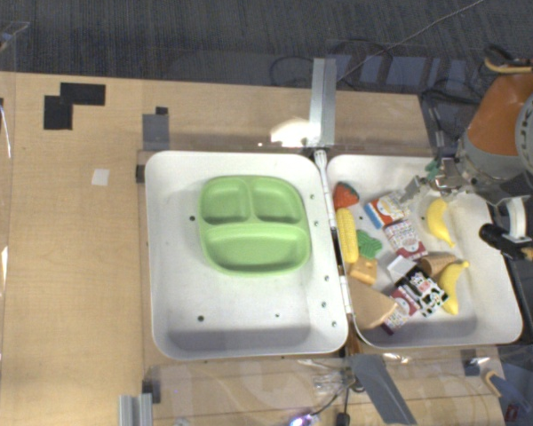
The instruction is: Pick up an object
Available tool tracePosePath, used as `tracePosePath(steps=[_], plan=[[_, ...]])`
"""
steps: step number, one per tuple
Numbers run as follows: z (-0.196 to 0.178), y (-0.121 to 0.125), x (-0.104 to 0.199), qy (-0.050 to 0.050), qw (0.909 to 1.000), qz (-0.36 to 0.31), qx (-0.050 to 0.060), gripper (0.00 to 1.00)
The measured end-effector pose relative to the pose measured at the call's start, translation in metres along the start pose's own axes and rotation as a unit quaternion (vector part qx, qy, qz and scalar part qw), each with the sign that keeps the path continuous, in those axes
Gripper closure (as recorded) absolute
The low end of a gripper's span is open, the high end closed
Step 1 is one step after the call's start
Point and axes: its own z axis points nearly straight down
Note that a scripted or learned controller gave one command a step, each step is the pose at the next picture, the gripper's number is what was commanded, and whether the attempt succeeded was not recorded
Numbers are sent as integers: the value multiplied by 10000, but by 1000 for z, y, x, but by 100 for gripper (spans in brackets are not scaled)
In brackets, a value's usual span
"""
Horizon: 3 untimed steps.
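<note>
We note the claw (437, 177) over the right bin's (506, 327) far edge; we cannot tell its state. A banana (439, 222) lies just near of it, among clustered toys.

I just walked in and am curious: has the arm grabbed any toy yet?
Not that I can see. The gripper sits at the right bin's far edge, near a banana. The toys lie in that bin; the green tray sits in the left bin. The pick remains.

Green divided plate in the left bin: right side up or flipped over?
Right side up: the green plate shows its three recessed compartments facing the camera.
</note>
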Motion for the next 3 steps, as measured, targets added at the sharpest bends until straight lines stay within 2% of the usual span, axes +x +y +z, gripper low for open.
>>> tracePosePath(steps=[1, 2, 3], plan=[[1, -11, -9, 26, 9994, -347, -17, 0], [-13, -7, -8, 32, 9993, -368, -44, 100], [-36, -27, 42, 69, 9919, 1258, 184, 100]])
